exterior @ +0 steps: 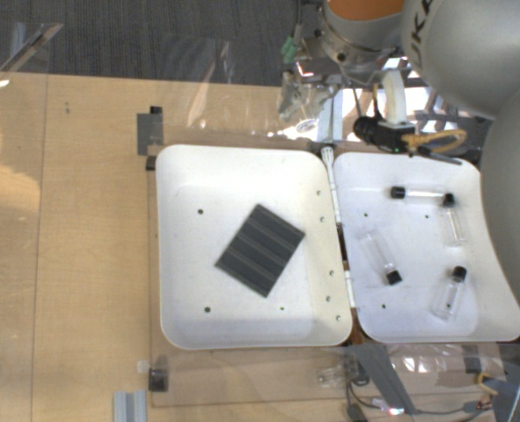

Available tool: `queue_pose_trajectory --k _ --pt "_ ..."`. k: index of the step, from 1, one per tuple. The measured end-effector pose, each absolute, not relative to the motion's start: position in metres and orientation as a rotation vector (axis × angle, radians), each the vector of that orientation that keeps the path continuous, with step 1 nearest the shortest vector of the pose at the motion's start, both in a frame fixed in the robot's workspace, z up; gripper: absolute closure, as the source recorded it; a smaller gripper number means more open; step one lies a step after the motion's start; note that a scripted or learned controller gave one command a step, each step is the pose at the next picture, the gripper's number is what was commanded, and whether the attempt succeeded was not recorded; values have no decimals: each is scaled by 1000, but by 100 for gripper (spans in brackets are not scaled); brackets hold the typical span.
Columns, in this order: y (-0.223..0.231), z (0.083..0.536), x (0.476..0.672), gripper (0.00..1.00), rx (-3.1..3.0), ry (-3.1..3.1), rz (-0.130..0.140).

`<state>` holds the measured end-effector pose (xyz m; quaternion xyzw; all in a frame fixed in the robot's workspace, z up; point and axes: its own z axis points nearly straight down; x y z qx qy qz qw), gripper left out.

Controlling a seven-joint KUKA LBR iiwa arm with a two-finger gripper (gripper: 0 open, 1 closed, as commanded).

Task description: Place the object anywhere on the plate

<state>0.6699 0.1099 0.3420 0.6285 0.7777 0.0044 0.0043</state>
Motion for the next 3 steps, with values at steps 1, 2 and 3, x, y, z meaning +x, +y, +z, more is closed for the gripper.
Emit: queue_pose_trajectory --k 1,2,3 --pt "110 342 670 0 1970 2438 12" --pt "189 225 665 0 2145 2295 3" --pt "191 237 666 100 2135 2299 10"
